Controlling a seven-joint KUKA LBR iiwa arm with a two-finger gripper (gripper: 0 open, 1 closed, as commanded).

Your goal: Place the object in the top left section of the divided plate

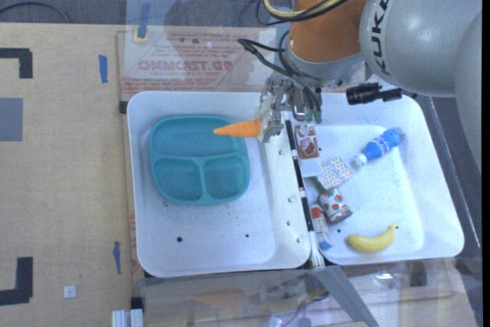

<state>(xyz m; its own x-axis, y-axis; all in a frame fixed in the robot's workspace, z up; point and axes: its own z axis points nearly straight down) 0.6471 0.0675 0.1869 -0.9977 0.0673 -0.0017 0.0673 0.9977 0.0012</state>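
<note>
Carrot [239,129], small and orange, hangs sideways at the pincer [268,126], thick end pinched between the fingers and pointy tip aiming left. It's over the upper right corner of the teal divided plate [199,158], looks like it's above the rim rather than resting in any section. Pincer is closed down onto that thick end. Plate sits in the left bin [199,241], one big section on top and two smaller ones below. Grey arm [421,19] with the orange band comes in from the upper right. Over in the right bin [429,233]: a blue bottle [378,148], a few little cartons [329,180] lined up near the divider, and a banana [373,239] near the front edge. Both bins sit on the worktop [61,165].
</note>
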